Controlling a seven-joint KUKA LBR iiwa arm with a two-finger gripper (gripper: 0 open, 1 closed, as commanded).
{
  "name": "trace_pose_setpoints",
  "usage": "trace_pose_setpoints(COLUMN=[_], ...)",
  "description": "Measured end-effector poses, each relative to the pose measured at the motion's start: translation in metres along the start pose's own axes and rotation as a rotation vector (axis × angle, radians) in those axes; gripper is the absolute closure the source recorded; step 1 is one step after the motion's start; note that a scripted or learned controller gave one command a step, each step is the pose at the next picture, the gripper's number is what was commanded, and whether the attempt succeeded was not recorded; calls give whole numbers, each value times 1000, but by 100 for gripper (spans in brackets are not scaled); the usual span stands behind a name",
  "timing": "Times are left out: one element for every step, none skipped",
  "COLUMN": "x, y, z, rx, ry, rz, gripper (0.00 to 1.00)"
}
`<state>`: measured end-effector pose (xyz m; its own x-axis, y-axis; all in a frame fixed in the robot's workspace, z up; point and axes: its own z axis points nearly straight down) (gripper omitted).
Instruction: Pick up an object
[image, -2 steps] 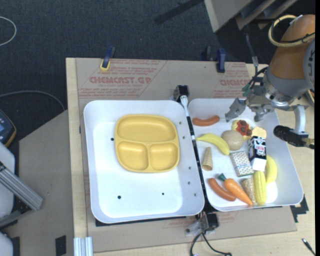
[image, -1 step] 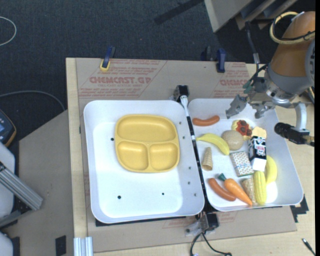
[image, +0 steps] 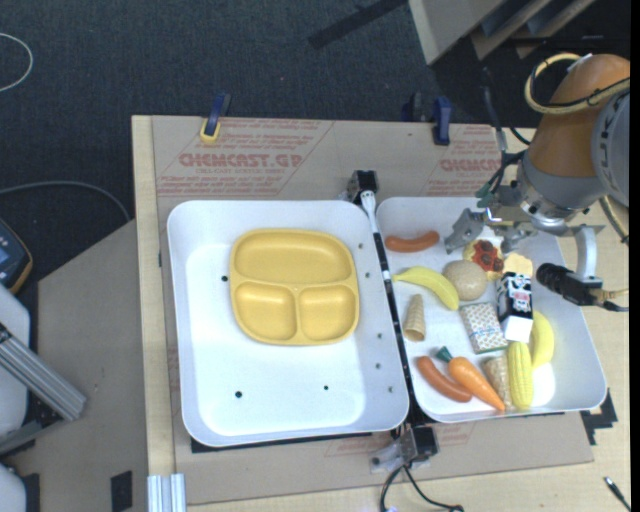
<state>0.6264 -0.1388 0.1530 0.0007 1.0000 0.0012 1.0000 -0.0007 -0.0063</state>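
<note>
White bins: two, left (image: 200, 330) and right (image: 580, 345)
Yellow divided plate (image: 294, 284): one
Bananas: two (image: 430, 283) (image: 542, 338)
Corn cob (image: 520, 373): one
Carrot (image: 474, 381): one
Sausages: two (image: 412, 241) (image: 438, 380)
Ice-cream cone (image: 414, 318): one
Clamps on the tabletop's far edge: two (image: 213, 118) (image: 440, 117)

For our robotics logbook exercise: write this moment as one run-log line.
arm: over right bin | gripper: above toy food, nothing seen held | left bin: yellow tray | task: not yet done

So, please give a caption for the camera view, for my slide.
KUKA arm's tool hovers above toy food in the right bin; a yellow divided tray lies in the left bin.
</note>
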Motion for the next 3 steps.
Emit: trace_pose_setpoints(x=[-3,-2,-3], y=[1,1,2], z=[62,68,57], rx=[-1,-4,-7], ry=[0,0,-1], rz=[-1,0,0], gripper=[0,0,100])
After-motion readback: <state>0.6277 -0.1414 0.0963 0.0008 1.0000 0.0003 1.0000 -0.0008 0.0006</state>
